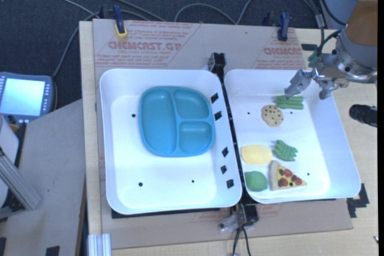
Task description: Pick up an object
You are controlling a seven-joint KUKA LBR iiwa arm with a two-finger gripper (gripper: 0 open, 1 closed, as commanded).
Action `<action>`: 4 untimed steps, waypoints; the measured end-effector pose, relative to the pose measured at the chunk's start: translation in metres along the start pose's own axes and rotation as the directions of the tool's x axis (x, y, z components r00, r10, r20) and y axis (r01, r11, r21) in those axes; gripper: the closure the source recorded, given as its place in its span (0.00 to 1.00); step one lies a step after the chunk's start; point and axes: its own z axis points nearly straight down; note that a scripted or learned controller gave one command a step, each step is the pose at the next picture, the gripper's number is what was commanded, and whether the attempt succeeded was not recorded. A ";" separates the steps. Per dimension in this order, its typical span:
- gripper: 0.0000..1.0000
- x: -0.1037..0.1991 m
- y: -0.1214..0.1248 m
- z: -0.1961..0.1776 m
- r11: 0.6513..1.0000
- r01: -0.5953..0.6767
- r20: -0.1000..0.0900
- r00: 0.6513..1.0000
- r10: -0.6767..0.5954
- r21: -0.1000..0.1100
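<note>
the end effector (pixel 310 85), fingers spread and pinching nothing, hangs over the right bin (pixel 339 147) at its far side, straddling the green bean pod (pixel 290 102), likely positioned to close on it.

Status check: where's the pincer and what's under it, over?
Pincer open, over right bin, far corner. One finger at green beans, nothing gripped. Cookie close beside the beans.
</note>
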 end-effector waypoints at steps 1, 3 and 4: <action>0.00 0.001 0.005 0.062 1.000 -0.001 -0.001 1.000 0.001 0.007; 0.00 0.002 0.002 0.172 1.000 -0.001 -0.002 1.000 0.001 0.006; 1.00 0.001 0.004 0.158 1.000 -0.001 -0.001 1.000 0.001 -0.001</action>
